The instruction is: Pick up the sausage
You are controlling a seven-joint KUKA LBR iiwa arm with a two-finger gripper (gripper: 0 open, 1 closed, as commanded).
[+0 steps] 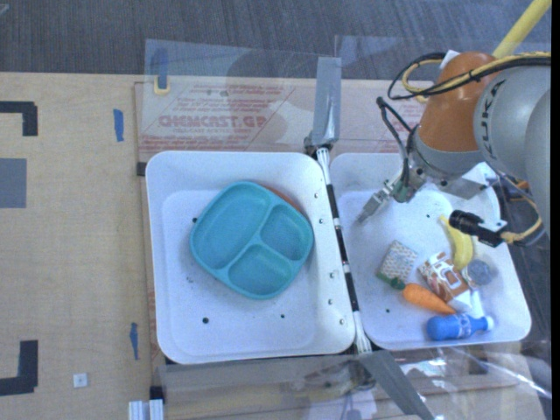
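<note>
Two white bins sat side by side on the tabletop (70,234). Nearest in the right bin (516,322) lay a blue bottle (459,325), a carrot (427,298), a patterned carton (445,276) and a banana (461,245); no item could be told as a sausage. Farther back, the gripper (374,203) hovered with fingers slightly apart, holding nothing. The left bin (166,322) held a teal divided plate (252,239). Beyond, faint red lettering was too blurred to read.
</note>
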